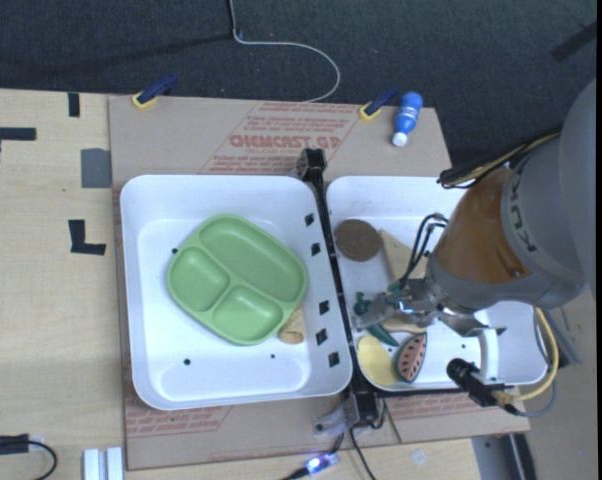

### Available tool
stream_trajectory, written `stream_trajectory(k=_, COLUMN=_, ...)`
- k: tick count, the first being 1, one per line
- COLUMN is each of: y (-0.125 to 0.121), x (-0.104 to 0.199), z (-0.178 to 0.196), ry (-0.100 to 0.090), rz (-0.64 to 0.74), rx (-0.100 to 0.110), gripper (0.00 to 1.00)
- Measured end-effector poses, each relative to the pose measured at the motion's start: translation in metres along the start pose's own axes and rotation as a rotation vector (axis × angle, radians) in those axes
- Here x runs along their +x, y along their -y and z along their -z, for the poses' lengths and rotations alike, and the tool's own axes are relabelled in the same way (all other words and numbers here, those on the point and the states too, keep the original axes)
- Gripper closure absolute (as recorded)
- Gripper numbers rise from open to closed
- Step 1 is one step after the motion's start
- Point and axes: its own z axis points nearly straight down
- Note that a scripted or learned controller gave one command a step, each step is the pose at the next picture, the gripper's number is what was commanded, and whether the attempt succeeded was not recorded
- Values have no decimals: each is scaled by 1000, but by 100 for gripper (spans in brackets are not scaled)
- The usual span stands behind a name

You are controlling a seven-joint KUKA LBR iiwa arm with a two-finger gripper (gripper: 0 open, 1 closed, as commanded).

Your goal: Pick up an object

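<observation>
My gripper (378, 311) is low in the right bin (421, 193), near its left wall, at the end of the grey arm with the orange band (481, 238). A small green and teal object (373, 320) lies right at the gripper tip; contact is unclear. Just below it are a watermelon slice toy (412, 357) and a yellow piece (375, 363). A brown round disc (358, 239) and a tan block (389, 258) lie behind the gripper. The arm hides the right part of this bin.
The left bin (151, 268) holds a green divided plate (237, 278) with a small tan piece (292, 330) at its lower right edge. A blue bottle (406, 118) lies on the cardboard behind the bins. A black divider (326, 268) runs between the bins.
</observation>
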Motion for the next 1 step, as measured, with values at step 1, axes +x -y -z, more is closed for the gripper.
stream_trajectory(k=1, y=13, x=32, z=152, ry=-3, rz=6, rx=-12, gripper=0)
